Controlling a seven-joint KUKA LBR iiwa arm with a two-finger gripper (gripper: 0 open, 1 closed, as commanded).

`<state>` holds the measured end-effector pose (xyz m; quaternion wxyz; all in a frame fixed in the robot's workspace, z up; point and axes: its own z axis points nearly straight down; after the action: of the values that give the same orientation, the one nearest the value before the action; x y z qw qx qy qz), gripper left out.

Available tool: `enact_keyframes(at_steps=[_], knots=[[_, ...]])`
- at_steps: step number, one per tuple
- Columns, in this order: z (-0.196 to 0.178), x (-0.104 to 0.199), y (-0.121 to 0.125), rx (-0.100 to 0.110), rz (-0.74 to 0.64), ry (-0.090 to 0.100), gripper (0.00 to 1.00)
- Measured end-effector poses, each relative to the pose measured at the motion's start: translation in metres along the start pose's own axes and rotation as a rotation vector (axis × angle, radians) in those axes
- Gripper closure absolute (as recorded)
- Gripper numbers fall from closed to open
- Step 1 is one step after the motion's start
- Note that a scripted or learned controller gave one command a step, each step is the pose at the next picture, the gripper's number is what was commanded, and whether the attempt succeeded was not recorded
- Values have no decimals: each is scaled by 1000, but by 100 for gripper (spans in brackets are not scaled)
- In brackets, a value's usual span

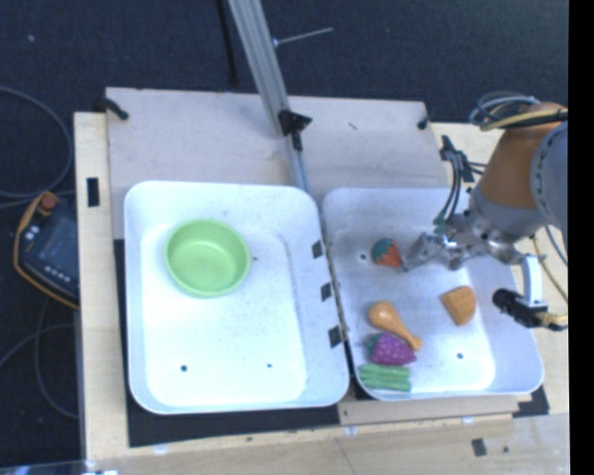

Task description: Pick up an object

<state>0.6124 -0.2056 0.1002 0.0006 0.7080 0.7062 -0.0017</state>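
The right bin holds several small toy foods. A red and green strawberry-like piece lies near its upper middle. Lower down are an orange chunk, a tan pear-shaped piece, a purple grape bunch and a green ridged piece. My gripper hangs over the right bin, just right of the red and green piece, with its grey fingers pointing left. Nothing is visible between them.
A light green bowl sits in the upper left of the left bin. A slanted metal pole rises behind the bins. A handheld controller lies off the bench at the left.
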Motion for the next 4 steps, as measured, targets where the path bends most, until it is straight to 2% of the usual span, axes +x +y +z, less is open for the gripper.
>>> enact_keyframes(at_steps=[1,2,3,4], knots=[[-13,-1,1,-5,0,-1,100],[-75,-2,11,-10,-6,1,100],[-104,-3,12,-7,-8,2,100],[-120,54,20,-6,-11,4,100]])
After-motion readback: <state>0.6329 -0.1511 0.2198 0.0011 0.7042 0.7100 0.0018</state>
